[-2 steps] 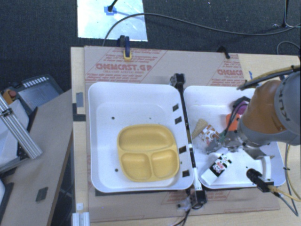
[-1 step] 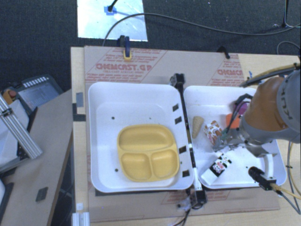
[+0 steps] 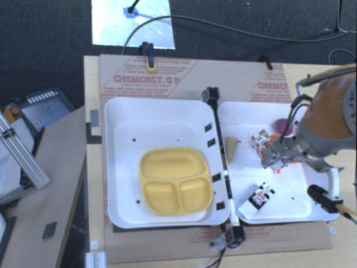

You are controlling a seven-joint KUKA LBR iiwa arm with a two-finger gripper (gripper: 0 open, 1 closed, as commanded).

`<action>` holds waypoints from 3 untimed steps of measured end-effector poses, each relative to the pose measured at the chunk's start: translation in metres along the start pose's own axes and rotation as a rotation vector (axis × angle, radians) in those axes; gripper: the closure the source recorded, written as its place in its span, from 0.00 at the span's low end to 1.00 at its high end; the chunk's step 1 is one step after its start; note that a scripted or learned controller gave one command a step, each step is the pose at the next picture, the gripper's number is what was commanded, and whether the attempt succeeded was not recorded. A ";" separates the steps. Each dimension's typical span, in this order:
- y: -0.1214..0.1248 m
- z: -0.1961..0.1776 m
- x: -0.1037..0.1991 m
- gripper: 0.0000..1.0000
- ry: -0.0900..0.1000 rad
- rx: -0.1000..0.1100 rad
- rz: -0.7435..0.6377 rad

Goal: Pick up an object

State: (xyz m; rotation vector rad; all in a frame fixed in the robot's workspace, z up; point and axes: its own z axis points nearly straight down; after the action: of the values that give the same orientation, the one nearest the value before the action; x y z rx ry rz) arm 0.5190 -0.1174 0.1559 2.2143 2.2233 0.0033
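Two shallow white plastic bins (image 3: 120, 149) sat side by side on the bench as I reached into the right one.

My gripper (image 3: 274, 156) hung low among a small cluster of colourful objects (image 3: 266, 141); whether it was parted or clamped I could not tell. I counted one yellow three-compartment tray (image 3: 175, 180), one tan cone (image 3: 231, 148), one black-and-white packet (image 3: 260, 196).

Robotics lab: white bins (image 3: 162, 108) clamped on a cardboard-covered tabletop (image 3: 189, 74) left of the hand (image 3: 273, 156), cables (image 3: 251, 29) trailing over dark carpet beyond, aluminium framing (image 3: 22, 155) far left.
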 end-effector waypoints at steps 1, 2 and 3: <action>0.005 -0.064 0.000 1.00 -0.001 -0.004 -0.001; 0.007 -0.097 0.000 1.00 0.000 0.001 -0.001; 0.003 -0.083 0.049 1.00 0.001 0.002 -0.002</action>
State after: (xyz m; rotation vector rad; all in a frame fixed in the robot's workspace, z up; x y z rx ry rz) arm 0.5218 -0.0682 0.2391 2.2135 2.2274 0.0022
